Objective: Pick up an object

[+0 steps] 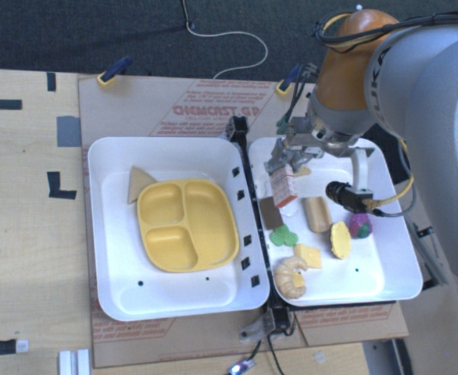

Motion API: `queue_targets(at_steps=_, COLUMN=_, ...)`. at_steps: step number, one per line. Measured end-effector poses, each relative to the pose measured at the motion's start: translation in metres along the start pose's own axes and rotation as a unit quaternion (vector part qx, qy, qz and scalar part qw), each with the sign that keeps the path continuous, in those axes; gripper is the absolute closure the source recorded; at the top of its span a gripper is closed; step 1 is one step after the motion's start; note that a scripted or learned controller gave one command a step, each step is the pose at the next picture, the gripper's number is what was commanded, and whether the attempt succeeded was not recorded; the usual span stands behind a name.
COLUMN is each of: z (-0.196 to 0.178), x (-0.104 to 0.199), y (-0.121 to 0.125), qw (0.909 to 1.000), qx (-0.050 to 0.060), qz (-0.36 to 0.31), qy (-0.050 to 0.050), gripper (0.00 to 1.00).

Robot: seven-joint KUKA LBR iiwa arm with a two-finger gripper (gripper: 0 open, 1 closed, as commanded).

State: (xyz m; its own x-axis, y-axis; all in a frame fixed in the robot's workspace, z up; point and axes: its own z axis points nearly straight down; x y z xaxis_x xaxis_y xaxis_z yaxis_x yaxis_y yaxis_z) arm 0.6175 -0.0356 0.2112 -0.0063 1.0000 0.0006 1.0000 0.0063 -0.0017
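Over the right bin [401, 287], near its upper-left corner, the gripper [291, 161] hangs at the end of the grey arm [416, 69] with its orange band. Jaws: cannot tell whether apart or together, the view is too cluttered there. Directly under and touching the jaws' outline is a red-and-white packet [284, 190], standing tilted; not clear that it is clamped. Just below that, a brown block [270, 212] and a green toy [284, 237]. Further out from the jaws: tan cylinder [316, 213], yellow wedge [308, 255], yellow oval piece [340, 241], purple piece [359, 225], croissant [290, 276]. Well to the jaws' left, the left bin [108, 209] holds a yellow divided tray [187, 225] and a tan triangle [139, 181].
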Motion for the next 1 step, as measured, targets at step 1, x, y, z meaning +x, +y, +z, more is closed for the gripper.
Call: queue_targets(at_steps=1, z=-0.0035, x=0.0624, y=0.0151, qw=1.0000, qx=0.000, qz=-0.001, qy=0.000, gripper=1.00)
